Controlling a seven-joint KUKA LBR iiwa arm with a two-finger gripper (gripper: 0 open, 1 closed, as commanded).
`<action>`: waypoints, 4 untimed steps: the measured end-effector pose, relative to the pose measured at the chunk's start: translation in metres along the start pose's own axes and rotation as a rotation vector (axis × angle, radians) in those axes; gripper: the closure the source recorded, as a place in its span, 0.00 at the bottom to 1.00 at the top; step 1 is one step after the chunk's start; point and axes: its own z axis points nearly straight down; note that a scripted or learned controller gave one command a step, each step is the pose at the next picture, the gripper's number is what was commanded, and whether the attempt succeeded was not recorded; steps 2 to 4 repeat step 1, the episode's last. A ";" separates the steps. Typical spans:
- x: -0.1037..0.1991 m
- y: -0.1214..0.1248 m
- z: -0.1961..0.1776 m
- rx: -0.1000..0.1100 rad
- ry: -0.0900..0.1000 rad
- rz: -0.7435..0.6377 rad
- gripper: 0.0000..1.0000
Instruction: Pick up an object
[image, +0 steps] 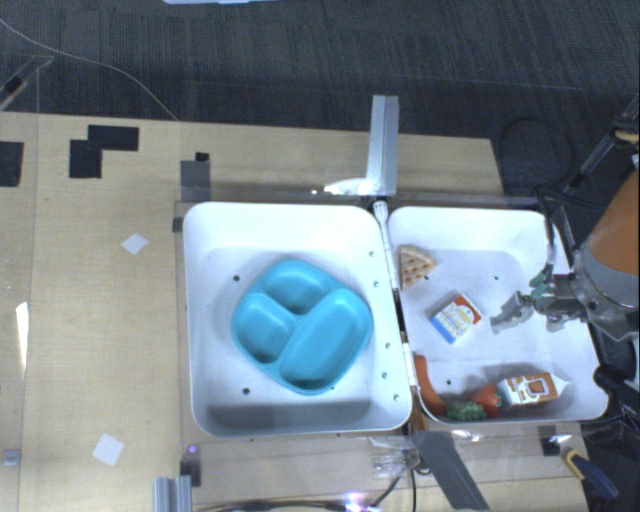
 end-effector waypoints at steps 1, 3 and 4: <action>0.010 -0.006 0.037 0.000 0.000 -0.049 0.00; 0.010 -0.006 0.037 0.000 0.000 -0.049 0.00; 0.010 -0.006 0.037 0.000 0.000 -0.049 0.00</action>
